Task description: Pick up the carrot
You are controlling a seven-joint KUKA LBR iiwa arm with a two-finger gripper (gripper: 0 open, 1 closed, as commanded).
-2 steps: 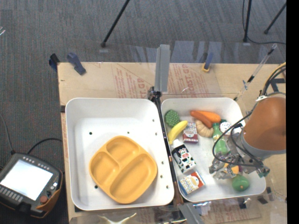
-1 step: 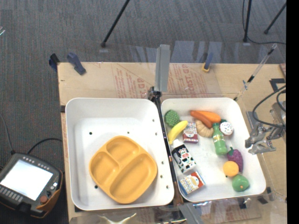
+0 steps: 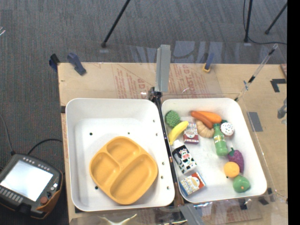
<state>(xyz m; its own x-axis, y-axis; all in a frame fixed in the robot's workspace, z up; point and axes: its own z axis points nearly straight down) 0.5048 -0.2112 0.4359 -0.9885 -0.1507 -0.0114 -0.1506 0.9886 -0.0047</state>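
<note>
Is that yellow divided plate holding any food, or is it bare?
Bare. The yellow three-compartment plastic plate lies flat in the left white bin, all three compartments showing plain yellow. The toy foods, orange carrot included, lie in the right bin.

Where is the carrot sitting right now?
The carrot lies in the right-hand bin, near its far edge, just above the croissant and between the green bumpy fruit and the small round white toy.

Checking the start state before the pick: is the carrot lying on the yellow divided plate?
No. The carrot lies in the right bin near its far edge, while the yellow divided plate sits in the left bin.
</note>
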